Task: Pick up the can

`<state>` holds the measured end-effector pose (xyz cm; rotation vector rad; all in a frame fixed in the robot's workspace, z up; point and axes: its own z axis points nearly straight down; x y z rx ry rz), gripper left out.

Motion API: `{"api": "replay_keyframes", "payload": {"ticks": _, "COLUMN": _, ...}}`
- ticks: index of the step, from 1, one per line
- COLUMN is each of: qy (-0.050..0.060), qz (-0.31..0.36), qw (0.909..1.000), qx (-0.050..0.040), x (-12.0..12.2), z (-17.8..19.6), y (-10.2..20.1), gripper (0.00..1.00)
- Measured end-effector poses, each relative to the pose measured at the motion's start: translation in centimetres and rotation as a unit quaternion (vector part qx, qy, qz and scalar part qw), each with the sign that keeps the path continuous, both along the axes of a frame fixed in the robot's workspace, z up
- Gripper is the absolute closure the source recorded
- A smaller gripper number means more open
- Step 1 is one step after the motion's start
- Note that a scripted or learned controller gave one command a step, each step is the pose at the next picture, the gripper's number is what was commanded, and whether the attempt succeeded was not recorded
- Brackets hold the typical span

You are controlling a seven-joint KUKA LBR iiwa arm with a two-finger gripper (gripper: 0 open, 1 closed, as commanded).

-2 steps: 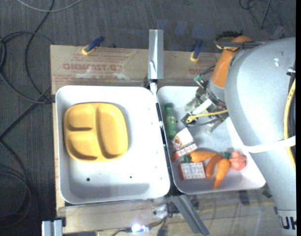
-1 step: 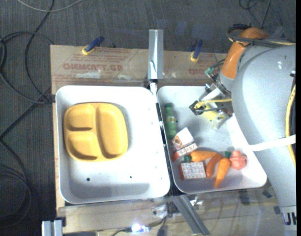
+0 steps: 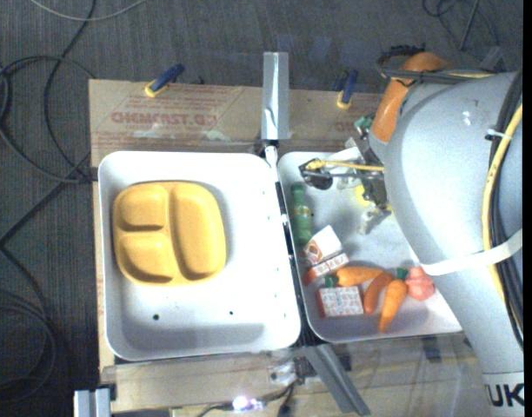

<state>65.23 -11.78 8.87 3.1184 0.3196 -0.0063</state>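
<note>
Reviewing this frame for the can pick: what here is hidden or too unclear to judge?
All in the camera view:
1. The right bin: its right side is hidden under the arm.
2. The red item beside the carrots: partly covered by the arm.
3. Print on the green can and the small boxes: too small to read.
4. The gripper: too blurred to tell whether it holds anything.

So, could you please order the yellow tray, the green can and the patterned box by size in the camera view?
1. yellow tray, clearly largest.
2. green can and patterned box: too alike to rank.
</note>
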Motion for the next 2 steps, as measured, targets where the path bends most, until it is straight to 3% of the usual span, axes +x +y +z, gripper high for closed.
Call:
{"api": "replay_keyframes", "payload": {"ticks": 1, "qy": 0.0, "qz": 0.004, "qw": 1.0, "qx": -0.0017, "x": 0.0, "z": 0.9, "y": 0.0, "gripper": 1.0}}
{"api": "replay_keyframes", "payload": {"ticks": 2, "qy": 0.001, "qz": 0.13, "qw": 0.9915, "qx": 0.002, "x": 0.8, "z": 12.6, "y": 0.4, "gripper": 1.0}}
